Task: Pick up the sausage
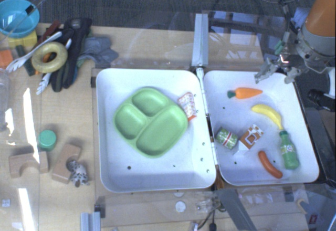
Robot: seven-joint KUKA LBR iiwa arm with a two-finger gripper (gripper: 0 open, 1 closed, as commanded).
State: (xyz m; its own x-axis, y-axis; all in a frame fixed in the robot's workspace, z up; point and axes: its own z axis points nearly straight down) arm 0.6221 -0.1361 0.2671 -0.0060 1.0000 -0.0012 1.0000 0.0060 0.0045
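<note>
Gripper (277, 71) hangs open-jawed and empty over the right bin's (310, 172) far edge; sausage (269, 165) lies near front, so approach should clear the green bottle (288, 150) just beside it.

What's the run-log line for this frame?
task: pick up sausage | status: not grasped | sausage: right bin, near corner | gripper: jaws open, above bin's far edge, near carrot

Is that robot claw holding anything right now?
No. The open gripper hangs above the right white bin, fingers bare; the red-orange sausage lies untouched.
</note>
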